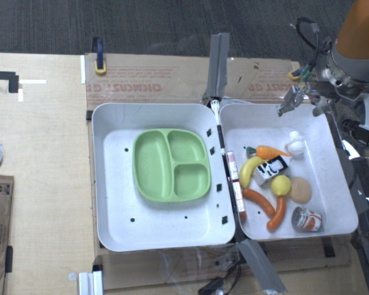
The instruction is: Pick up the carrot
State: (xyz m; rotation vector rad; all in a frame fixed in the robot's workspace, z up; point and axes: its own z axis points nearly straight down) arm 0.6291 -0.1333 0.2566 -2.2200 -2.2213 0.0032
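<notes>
The carrot (272,152), orange with a small green top pointing left, lies in the right bin (338,165) near its middle, touching a white carton (269,167) just below it. My gripper (305,103) hangs over the bin's far edge, up and to the right of the carrot and well apart from it. Its two fingers stand spread, open, with nothing between them.
Around the carrot lie a banana (248,170), a lemon (281,185), a brown bun (301,190), two sausages (259,201), a can (307,220) and a white lump (294,145). The left bin (111,214) holds a green divided plate (171,165).
</notes>
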